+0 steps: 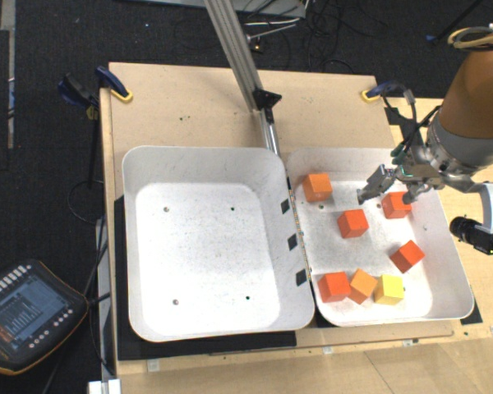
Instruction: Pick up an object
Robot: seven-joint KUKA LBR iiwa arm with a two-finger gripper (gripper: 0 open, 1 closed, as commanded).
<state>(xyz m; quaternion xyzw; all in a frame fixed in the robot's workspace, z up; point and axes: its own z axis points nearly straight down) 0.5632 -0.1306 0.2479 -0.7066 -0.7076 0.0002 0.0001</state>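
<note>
My gripper (pixel 388 195) hangs over the back part of the right bin (pixel 452 298), open, with its two dark fingers spread wide. A red cube (pixel 396 207) lies just below and between the fingertips, resting on the bin floor and not clamped. Other cubes lie in the same bin: an orange one (pixel 317 187) at the back left, a red-orange one (pixel 352 223) in the middle, a red one (pixel 407 256) to the right. Along the front stand a red-orange cube (pixel 335 286), an orange cube (pixel 363 285) and a yellow cube (pixel 389 289).
The left bin (pixel 135 220) sits beside the right one. A slanted metal pole (pixel 238 48) comes down to the gap between the bins at the back. Blue-and-yellow clamps (pixel 107 84) hold the bench corners. A teach pendant (pixel 25 314) lies at the lower left.
</note>
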